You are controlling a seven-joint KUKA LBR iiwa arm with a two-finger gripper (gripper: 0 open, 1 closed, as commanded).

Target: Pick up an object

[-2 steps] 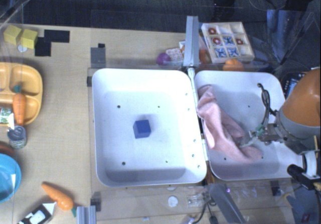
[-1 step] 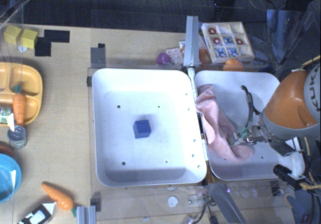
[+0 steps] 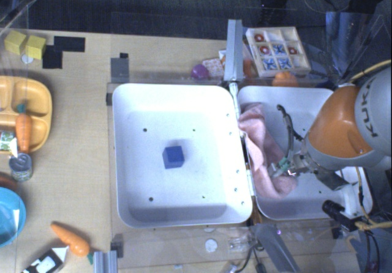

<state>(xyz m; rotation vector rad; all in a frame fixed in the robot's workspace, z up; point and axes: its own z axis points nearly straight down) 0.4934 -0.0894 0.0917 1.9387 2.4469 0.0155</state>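
While the grey KUKA arm with its orange band [image 3: 343,128] is reaching in over the right-hand shallow white bin [image 3: 306,207], its two-finger gripper [image 3: 285,168] is sitting low against the crumpled pink cloth [image 3: 260,152]; whether the pincer is parted or pinched, I cannot tell, since the wrist and cables are masking its tips

Pink cloth is lying bunched along the right bin's left wall, draped from the wall's upper stretch down toward the bin's front. Gripper is touching or just over the cloth's lower right fold

Small blue cube [image 3: 174,157] is resting alone in the left-hand shallow white bin [image 3: 128,106], well apart from the pink cloth, on the far side of the dividing wall

Judging handling: cloth is looking light, soft and limp, likely sagging and trailing once lifted, possibly snagging on the wall. Best hold seems a raised fold near its thick lower lump, pinched deep so fabric is not slipping out. Cube seems stiff, light, graspable across opposite flat faces
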